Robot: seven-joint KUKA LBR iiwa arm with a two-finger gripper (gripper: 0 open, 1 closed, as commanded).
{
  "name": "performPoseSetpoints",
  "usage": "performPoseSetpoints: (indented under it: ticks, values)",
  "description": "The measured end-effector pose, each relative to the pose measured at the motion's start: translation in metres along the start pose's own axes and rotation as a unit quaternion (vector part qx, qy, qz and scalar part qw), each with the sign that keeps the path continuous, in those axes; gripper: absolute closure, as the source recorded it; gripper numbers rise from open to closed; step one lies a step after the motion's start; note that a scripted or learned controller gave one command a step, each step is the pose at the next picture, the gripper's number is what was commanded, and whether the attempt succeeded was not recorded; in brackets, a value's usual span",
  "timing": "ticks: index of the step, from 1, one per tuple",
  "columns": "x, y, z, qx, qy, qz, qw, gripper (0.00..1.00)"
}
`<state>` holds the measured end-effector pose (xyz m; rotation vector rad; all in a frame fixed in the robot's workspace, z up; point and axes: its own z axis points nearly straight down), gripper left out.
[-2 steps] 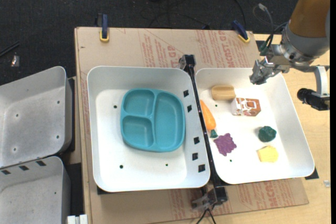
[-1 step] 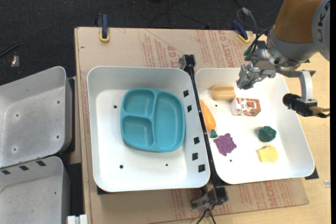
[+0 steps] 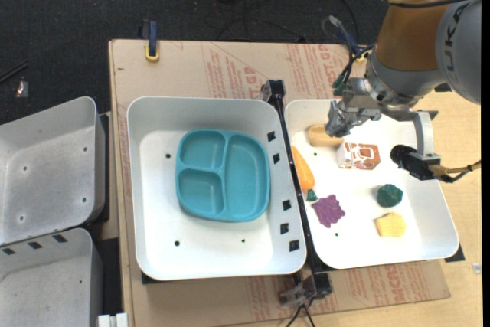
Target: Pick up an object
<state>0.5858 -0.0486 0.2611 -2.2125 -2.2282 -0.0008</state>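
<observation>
Camera view from above gives me 2 white bins side by side. Nearest me in the right bin (image 3: 429, 241) lie a yellow block (image 3: 390, 225), a purple grape cluster (image 3: 328, 210) and a dark green lump (image 3: 389, 195), each apart from the others with bare floor between them. An orange carrot (image 3: 304, 168) lies hard against the divider wall, leaving little room on its left side. Further back, a small white-and-brown carton (image 3: 360, 155) sits just beside a tan bread-like piece (image 3: 322, 137). My gripper (image 3: 338, 125) hangs over that tan piece, whose right end is hidden under it; I cannot tell how its fingers stand, nor whether they touch anything. The arm's bulk (image 3: 421, 19) covers the bin's far right corner. A teal divided plate (image 3: 223, 174) sits in the left bin (image 3: 153, 126).
</observation>
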Motion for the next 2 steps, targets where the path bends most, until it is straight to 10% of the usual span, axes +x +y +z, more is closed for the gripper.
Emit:
performPoseSetpoints:
  ticks: [2]
  values:
    - [0.107, -0.030, 0.012, 0.001, 0.000, -0.001, 1.0000, 1.00]
